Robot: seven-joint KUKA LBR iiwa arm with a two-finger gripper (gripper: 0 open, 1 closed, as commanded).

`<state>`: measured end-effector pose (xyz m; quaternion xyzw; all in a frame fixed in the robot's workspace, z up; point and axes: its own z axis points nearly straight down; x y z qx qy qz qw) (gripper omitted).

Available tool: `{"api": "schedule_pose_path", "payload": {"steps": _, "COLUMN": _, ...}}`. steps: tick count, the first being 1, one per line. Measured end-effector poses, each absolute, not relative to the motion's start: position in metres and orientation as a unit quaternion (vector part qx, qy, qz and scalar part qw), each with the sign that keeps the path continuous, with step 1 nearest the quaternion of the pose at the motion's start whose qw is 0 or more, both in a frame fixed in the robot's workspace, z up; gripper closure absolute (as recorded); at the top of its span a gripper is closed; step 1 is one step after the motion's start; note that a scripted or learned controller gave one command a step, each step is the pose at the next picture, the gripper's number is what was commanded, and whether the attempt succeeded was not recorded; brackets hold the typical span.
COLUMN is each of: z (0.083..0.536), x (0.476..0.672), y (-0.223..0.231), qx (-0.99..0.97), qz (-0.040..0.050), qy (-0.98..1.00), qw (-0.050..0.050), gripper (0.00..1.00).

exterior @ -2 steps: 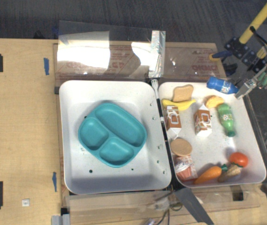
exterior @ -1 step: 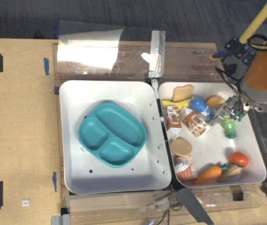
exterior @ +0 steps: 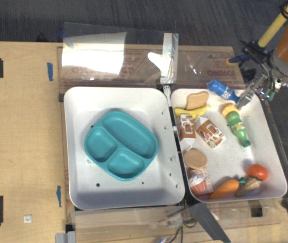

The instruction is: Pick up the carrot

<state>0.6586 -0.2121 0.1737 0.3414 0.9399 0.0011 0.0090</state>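
Note:
The carrot [exterior: 224,188] is orange and lies near the front edge of the right bin [exterior: 274,146], between a red-and-white packet [exterior: 199,182] and a brown piece [exterior: 249,185]. My gripper [exterior: 247,99] hangs over the bin's far right corner, well behind the carrot and just above a green bottle [exterior: 238,126] with a yellow cap. Nothing is seen in its hold.
A red tomato [exterior: 257,172] sits right of the carrot. The right bin also holds a tan disc [exterior: 196,159], two brown-and-white cartons [exterior: 210,133], a banana [exterior: 189,112], bread [exterior: 198,100] and a blue packet [exterior: 220,90]. A teal divided plate [exterior: 121,145] lies in the left bin [exterior: 78,105].

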Motion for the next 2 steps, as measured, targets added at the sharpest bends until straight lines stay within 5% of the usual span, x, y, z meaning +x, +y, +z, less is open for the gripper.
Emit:
{"api": "schedule_pose_path", "payload": {"steps": 1, "z": 0.2434, "x": 0.6582, "y": -0.2231, "qx": 0.364, "qz": 0.0004, "qy": 0.931, "qw": 0.008, "gripper": 1.0}}
{"api": "schedule_pose_path", "payload": {"steps": 2, "z": 0.2382, "x": 0.657, "y": -0.2222, "qx": 0.364, "qz": 0.0001, "qy": 0.932, "qw": 0.004, "gripper": 0.0}}
